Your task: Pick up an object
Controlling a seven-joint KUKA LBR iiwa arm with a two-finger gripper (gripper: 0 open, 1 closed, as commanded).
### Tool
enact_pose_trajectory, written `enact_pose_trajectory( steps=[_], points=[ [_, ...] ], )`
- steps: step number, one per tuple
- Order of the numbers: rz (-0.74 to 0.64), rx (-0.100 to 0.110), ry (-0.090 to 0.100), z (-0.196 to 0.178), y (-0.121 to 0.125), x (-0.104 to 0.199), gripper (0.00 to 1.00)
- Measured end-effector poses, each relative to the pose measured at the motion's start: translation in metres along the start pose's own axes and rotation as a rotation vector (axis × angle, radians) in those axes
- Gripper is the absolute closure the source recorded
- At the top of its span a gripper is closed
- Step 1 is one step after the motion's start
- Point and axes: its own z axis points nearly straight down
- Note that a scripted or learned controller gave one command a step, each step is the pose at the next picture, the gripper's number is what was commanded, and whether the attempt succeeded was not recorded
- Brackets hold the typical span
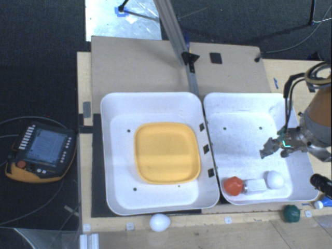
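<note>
On the near edge of the bench (249, 227), outside the bins, lie a white egg-shaped object (160, 222) below the left bin and a dark green ball (291, 213) near the right bin's near right corner.

The right bin (238, 118) holds three items along its near wall: an orange-red ball (233, 185) at the near left corner, a clear, pale oblong item (254, 185) just beside it, and a white ball (274, 179) at that item's right end. These pickable objects all sit apart from the gripper. The rest of the right bin's floor, toward its far wall, is bare.

The left bin (116, 139) holds a yellow square plate (167, 152), lying flat at the centre, with bare floor on all sides.

The gripper (272, 148) hangs over the right side of the right bin, above and beyond the white ball, with nothing between its fingers. Whether it is released or clenched cannot be told.

Beyond the bins lies a brown board (140, 61). A handheld controller (41, 152) lies on the dark floor at left.
</note>
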Motion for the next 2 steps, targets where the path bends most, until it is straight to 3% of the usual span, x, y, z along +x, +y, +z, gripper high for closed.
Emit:
enact_pose_trajectory(
  steps=[1,2],
  points=[
    [0.000,0.000,0.000,0.000,0.000,0.000,0.00],
    [0.000,0.005,0.001,0.062,-0.002,0.003,0.00]
  ],
)
